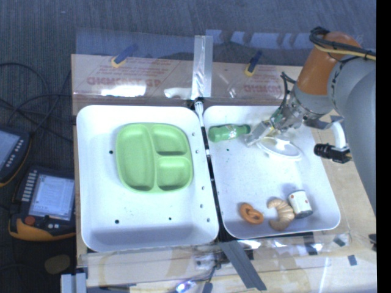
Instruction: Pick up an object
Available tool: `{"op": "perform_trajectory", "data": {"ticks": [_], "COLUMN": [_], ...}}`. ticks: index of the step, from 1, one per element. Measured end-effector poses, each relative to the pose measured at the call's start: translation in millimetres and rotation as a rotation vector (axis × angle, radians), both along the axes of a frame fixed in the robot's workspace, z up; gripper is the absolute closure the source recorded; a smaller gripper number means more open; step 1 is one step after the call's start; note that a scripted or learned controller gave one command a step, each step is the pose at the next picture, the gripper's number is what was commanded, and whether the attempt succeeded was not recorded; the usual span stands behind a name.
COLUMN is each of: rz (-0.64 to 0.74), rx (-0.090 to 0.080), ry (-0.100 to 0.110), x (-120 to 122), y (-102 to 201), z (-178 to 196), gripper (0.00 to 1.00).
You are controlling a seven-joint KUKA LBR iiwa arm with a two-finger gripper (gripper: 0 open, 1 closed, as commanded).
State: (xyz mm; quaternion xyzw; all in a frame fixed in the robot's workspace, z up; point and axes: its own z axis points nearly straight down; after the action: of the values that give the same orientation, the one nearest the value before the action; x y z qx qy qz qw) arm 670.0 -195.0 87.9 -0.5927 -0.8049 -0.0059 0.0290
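Observation:
My gripper (266, 130) is low over the far part of the right bin (317, 182), reaching in from the upper right. A green bottle (228, 132) lies on its side just to the gripper's left, near the bin's far left corner. A clear, glassy item (282, 146) lies right below and beside the gripper. At the bin's near side rest an orange ring-shaped piece (250, 212), a tan croissant-shaped piece (281, 213) and a small white can (300, 203). I see nothing lifted off the bin floor.
The left bin (98, 212) holds a green divided plate (154, 156). A raised divider (206, 163) separates the two bins. The arm's grey body and orange band (321, 66) fill the upper right. Cables and a handheld pendant (43, 200) lie off the bench at the left.

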Motion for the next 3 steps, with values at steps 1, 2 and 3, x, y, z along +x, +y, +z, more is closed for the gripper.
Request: {"op": "perform_trajectory", "data": {"ticks": [1, 2, 3], "rz": [0.119, -0.134, -0.155], "rx": [-0.021, -0.050, -0.046], "ry": [-0.058, -0.044, -0.009], "x": [-73, -21, -6], "y": [-7, 29, 24], "z": [5, 2, 0], "gripper": [0.00, 0.00, 0.00]}}
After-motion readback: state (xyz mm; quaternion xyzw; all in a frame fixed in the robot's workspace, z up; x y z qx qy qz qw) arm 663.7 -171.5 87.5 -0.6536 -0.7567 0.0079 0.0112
